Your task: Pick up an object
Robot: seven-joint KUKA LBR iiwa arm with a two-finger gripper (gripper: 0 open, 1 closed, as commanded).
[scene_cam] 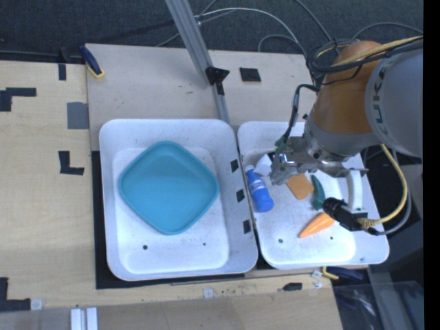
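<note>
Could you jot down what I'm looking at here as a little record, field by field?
left bin: holds a teal square plate
right bin: holds a blue bottle, a carrot, a tan block, a dark green piece
arm: over the right bin
gripper: low, just above the bottle

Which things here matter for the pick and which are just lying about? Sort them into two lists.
For the pick:
gripper
blue bottle
orange block
carrot
green item
right bin

Lying about:
teal plate
left bin
clamp
cables
</note>
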